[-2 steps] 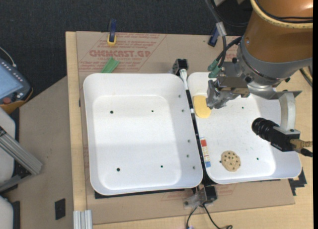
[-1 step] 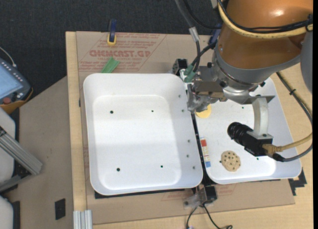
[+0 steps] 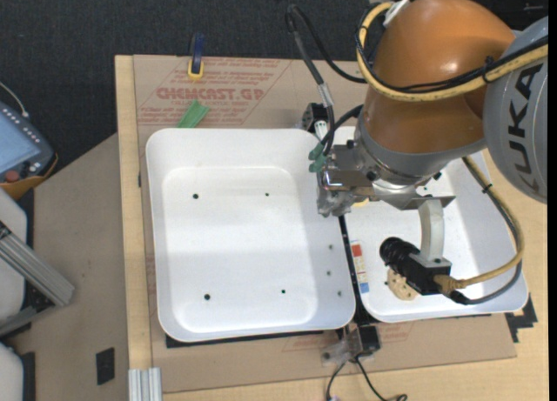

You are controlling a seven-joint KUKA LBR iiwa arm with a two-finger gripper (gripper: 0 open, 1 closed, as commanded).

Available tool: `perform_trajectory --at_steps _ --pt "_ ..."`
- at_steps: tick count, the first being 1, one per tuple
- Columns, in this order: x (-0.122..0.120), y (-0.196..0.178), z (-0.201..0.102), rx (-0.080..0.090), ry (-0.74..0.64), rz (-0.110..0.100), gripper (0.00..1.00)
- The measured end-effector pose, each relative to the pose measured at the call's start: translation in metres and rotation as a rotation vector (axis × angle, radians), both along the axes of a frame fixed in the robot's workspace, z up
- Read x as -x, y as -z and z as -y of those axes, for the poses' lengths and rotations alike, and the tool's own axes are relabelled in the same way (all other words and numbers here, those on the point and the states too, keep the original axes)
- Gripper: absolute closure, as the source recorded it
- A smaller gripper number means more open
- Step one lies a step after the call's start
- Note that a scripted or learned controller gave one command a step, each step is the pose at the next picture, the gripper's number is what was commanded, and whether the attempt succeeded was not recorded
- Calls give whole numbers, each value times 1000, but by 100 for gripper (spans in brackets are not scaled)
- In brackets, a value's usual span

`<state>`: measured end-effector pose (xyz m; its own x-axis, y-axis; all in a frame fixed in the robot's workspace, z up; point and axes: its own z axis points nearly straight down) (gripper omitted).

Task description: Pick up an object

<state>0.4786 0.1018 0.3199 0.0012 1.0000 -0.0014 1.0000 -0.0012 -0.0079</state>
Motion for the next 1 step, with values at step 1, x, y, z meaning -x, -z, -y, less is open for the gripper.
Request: perform_trajectory --at_steps 1 --pt "-16 -90 36 -2 3 21 100"
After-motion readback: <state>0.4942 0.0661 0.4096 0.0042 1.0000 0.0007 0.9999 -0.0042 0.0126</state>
